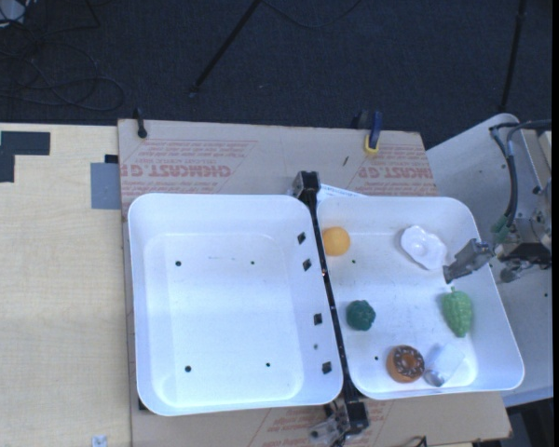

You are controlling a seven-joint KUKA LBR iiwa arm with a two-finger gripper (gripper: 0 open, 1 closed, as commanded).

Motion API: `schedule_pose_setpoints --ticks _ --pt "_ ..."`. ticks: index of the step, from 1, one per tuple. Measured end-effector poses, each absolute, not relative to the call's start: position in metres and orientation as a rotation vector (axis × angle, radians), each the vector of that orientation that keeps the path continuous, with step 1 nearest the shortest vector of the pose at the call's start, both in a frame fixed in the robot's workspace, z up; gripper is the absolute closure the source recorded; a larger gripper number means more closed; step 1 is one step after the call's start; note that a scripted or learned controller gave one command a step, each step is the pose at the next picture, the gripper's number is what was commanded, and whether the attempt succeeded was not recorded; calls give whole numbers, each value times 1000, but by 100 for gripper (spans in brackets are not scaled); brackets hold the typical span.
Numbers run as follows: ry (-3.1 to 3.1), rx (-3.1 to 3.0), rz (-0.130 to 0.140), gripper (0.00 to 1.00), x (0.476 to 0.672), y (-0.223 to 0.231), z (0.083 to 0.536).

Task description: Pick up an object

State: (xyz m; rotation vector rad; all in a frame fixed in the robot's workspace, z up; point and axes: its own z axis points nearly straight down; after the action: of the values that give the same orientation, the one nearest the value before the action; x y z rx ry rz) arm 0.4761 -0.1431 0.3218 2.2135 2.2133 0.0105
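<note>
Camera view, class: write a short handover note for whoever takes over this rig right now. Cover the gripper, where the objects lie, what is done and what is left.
Gripper: at the right bin's right side, beside the white object, nothing seen held.
Objects, all in the right bin: orange ball near the divider, dark green object mid-bin, light green object below the gripper, brown doughnut and a clear item near the front.
Done: nothing picked up.
Left: grasp and lift one object.

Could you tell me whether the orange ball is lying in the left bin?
No, the orange ball lies in the right bin, beside the divider.
</note>
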Motion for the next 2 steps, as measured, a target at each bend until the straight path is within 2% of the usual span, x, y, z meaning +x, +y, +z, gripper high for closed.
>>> schedule_pose_setpoints --ticks 1,2 --pt "2223 2231 -9 0 474 -183 209" --pt "2219 2229 -3 100 475 -183 225"
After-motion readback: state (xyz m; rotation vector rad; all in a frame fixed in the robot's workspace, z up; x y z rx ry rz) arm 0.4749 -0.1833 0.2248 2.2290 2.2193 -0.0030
